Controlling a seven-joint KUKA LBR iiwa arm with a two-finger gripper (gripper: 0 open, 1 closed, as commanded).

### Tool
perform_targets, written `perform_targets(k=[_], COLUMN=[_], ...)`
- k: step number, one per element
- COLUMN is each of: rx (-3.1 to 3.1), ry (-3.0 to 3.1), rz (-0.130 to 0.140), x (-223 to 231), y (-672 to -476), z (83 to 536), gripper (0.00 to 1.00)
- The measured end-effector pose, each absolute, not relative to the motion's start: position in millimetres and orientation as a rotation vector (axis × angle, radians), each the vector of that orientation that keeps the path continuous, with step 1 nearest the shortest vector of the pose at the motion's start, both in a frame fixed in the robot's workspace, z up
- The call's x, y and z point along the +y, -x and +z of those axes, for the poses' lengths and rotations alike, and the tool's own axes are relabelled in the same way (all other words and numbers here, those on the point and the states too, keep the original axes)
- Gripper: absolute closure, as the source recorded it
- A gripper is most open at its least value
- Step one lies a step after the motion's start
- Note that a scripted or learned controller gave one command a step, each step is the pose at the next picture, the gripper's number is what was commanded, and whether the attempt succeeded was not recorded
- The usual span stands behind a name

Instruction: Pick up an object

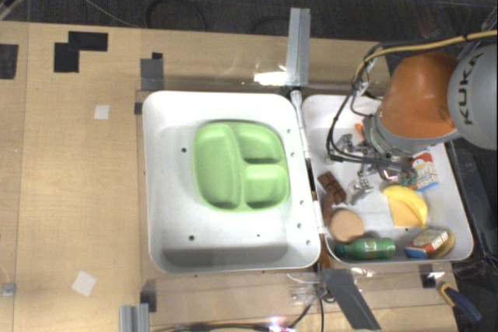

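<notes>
My gripper (362, 189) reaches down into the right bin (465, 239) under the orange wrist band, hanging over the bin floor among the objects. A brown chocolate bar (332, 189) lies just to its left. A round tan bun (347, 225) sits below it, with a green bottle (367, 248) along the bin's front wall. To the gripper's right is a yellow wedge (407, 206). A red, white and blue packet (422, 171) shows beside the wrist. Nothing is visibly held.
The left bin (167, 241) holds a green divided plate (240, 165). A small multicoloured can (430, 243) lies in the right bin's front right corner. Black cables loop around the wrist (342, 138). A metal post (298, 50) stands behind the bins.
</notes>
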State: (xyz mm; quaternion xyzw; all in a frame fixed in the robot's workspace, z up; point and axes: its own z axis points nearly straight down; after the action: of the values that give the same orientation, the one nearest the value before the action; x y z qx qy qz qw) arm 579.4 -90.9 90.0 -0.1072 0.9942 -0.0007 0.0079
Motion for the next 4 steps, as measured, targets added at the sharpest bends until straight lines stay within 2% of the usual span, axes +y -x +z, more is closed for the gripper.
perform_targets(k=[1,2,3,4], rx=[3.100,3.086,3.089,3.083], ry=[0.402,0.508,0.496,0.484], rz=[-0.006,-0.005,-0.005,-0.007], x=[-123.3,-127.1,-151.5,-102.4], y=[-535.0,-595.2,-560.4,-512.8], z=[90.8,89.4,90.0,91.6], gripper=[0.00,0.00,0.00,0.00])
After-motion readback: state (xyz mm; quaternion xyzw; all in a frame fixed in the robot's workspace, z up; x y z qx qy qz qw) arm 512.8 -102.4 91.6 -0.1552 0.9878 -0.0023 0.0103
